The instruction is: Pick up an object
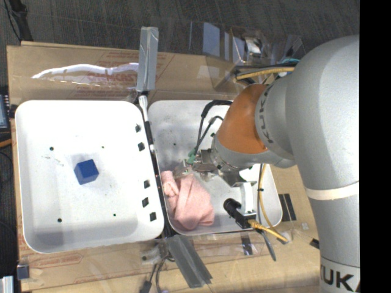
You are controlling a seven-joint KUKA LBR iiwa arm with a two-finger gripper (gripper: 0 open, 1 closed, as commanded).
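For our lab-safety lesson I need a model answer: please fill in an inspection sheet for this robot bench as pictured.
Surface: left bin and right bin, both white, side by side.
Job's things: blue cube in left bin; pink cloth crumpled in right bin.
Clutter: clear plastic lying on the cardboard behind the left bin.
Grippers: gripper low over right bin, at the cloth's upper edge; whether it holds anything cannot be told.
Cables: black cables looping beside the wrist.
Surroundings: cardboard under the bins; dark floor beyond.
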